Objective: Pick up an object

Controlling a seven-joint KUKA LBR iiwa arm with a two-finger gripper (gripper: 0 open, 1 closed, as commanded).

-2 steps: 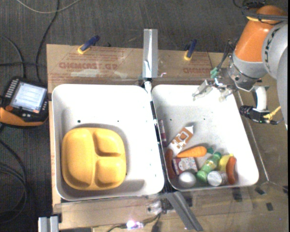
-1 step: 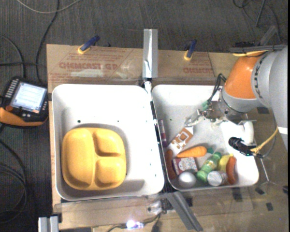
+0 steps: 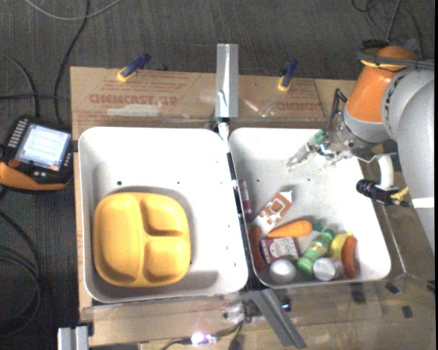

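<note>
My gripper (image 3: 311, 158) hangs over the upper right part of the right bin (image 3: 365, 217), above bare white floor. Its fingers stand open with nothing between them. The objects lie in a heap along the bin's near side, well below the gripper: an orange carrot (image 3: 289, 230), a white and orange carton (image 3: 274, 210), a red packet (image 3: 279, 249), a white ball (image 3: 282, 270), a green bottle (image 3: 314, 251), a yellow piece (image 3: 339, 244) and a red piece (image 3: 350, 257).
The left bin (image 3: 87, 159) holds a yellow divided plate (image 3: 141, 238). A dark red pen (image 3: 245, 199) lies along the right bin's left wall. A teach pendant (image 3: 35, 154) sits off the bench at far left. A metal divider post (image 3: 226, 79) stands behind the bins.
</note>
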